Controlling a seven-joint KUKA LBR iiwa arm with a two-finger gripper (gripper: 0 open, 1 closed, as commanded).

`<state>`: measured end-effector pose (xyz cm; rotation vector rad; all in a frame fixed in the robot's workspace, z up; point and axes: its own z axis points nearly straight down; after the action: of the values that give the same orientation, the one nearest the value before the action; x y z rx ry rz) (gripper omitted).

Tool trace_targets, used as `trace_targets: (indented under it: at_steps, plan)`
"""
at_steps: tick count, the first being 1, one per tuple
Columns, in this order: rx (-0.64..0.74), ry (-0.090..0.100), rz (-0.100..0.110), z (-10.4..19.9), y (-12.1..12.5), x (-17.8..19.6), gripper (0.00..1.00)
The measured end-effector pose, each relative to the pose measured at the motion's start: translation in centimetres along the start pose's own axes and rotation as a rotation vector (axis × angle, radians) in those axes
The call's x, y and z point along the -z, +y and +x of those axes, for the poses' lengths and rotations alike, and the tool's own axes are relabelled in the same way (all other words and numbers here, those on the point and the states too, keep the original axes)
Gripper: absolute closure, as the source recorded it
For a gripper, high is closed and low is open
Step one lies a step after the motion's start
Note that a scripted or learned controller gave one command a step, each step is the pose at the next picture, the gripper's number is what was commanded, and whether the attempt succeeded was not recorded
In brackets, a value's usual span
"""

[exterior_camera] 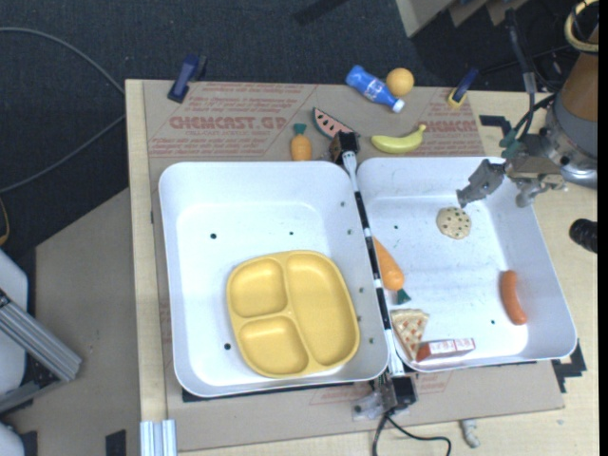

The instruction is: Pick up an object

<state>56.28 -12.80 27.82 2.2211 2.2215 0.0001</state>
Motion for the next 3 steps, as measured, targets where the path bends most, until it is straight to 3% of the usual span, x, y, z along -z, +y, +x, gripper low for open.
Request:
trace_targets:
  at_steps: [1,2,3]
  plan:
    - [-0.001,0.001,0.003,-2.0,4.4,-11.6,0.0]
    - [-0.001,0.0,0.001,-5.6,8.8,-19.5,0.0]
    - [0.001,0.001,0.0,-1.8,8.1,-19.3,0.0]
